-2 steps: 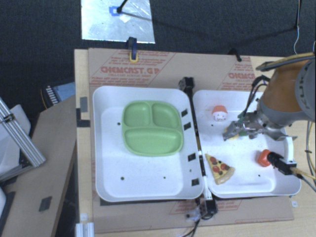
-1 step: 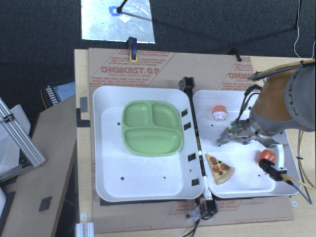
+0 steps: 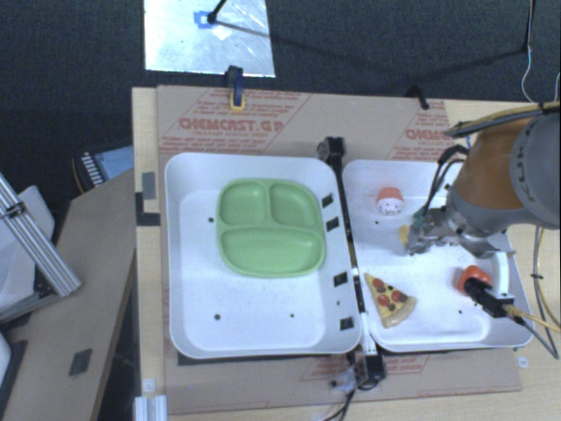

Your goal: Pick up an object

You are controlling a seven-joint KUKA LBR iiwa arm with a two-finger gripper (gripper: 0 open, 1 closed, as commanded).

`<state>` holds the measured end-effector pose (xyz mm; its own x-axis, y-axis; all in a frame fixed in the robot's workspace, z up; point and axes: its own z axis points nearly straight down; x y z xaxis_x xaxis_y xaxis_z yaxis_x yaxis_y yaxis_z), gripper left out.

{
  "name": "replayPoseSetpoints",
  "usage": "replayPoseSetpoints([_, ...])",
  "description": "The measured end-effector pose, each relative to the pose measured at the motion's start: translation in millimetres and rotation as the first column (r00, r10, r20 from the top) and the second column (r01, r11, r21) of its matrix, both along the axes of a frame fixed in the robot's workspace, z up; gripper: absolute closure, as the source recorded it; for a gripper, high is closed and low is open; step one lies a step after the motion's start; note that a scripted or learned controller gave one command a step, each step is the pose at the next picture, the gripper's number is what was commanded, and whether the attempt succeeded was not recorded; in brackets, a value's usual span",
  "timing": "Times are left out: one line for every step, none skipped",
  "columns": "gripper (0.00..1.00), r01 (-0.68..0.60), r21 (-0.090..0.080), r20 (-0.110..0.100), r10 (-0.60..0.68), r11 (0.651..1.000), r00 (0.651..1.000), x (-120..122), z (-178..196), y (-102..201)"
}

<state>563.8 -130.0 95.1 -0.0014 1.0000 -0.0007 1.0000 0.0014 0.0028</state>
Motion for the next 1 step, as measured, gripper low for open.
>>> replayPoseSetpoints([1.00, -0.002, -0.001, 0.005, 0.002, 1.000, 1.000, -0.7, 64.0, -1.2])
